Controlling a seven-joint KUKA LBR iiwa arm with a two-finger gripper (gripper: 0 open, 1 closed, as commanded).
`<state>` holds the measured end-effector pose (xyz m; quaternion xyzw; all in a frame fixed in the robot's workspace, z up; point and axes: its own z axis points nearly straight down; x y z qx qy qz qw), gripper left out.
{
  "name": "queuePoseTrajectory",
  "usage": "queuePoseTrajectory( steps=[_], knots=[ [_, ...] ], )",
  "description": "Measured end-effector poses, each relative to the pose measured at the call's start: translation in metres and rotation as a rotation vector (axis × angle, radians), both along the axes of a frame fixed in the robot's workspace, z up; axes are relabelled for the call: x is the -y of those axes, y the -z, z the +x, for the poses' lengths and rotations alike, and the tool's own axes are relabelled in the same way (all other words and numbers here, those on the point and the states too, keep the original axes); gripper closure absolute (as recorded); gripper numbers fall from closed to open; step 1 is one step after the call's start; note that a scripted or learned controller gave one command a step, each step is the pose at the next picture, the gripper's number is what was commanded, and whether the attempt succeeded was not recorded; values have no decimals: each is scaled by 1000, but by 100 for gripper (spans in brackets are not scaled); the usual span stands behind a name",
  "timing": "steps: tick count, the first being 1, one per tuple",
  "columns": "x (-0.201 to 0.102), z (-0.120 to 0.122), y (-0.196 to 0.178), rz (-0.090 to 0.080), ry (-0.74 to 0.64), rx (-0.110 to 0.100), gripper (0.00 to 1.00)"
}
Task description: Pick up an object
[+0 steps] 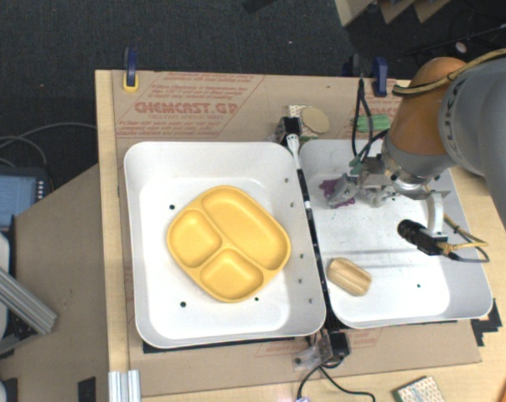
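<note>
The hand (pixel 359 188) hangs low over the far part of the right bin (pixel 404 306), reaching in from the view's right. Just beside it, on the side toward the wall shared by the two bins, lies a small purple thing (pixel 331 188). It is the nearest candidate by a good margin. Whether the hand touches it I cannot tell, and I cannot tell either whether the hand stands wide or narrow, since the wrist and its fittings cover that part. The purple thing is too small and blurred for me to read a long axis or even a clear shape.

The other candidate in this bin is a tan rounded block (pixel 349 276). It rests near the bin's near-left corner, well apart from the hand and toward the camera. Its long axis runs roughly across the view, dipping a little to the right.

The left bin (pixel 152 182) holds a yellow divided plate (pixel 228 241) (broad and flat, so probably a poor fit for a two-finger grasp).

So the coming move seems to turn on a short shift toward the view's left, onto the purple thing.
</note>
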<state>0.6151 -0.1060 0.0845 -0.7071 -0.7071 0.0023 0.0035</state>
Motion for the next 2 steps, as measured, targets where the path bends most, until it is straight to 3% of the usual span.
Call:
queuePoseTrajectory(
  steps=[1, 2],
  knots=[
    [-10, 37, 0, -2, -2, 12, 0],
    [67, -8, 0, -4, 8, 4, 0]
  ],
)
